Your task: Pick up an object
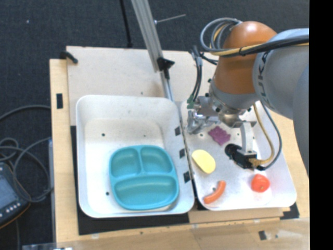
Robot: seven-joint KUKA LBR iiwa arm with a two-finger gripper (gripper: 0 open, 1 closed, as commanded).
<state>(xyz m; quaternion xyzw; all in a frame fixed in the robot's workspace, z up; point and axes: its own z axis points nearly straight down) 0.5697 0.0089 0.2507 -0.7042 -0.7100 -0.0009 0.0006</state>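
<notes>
The grey arm [276,61] carries dark lettering, cut off and unreadable. There are two white bins. The left bin [83,139] holds one teal plate [143,177] of three compartments, with open floor behind it. The right bin [276,191] holds four small things, well spaced: yellow piece [204,161], orange piece [215,191], purple piece [219,135], red piece [260,183]. The gripper [196,120] hangs at this bin's left wall, just beside the purple piece; whether it is released or clenched, I cannot tell.

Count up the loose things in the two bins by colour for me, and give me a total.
Blue plate: 1
Purple lump: 1
Yellow oval: 1
Orange stick: 1
Red ball: 1
Total: 5
</notes>
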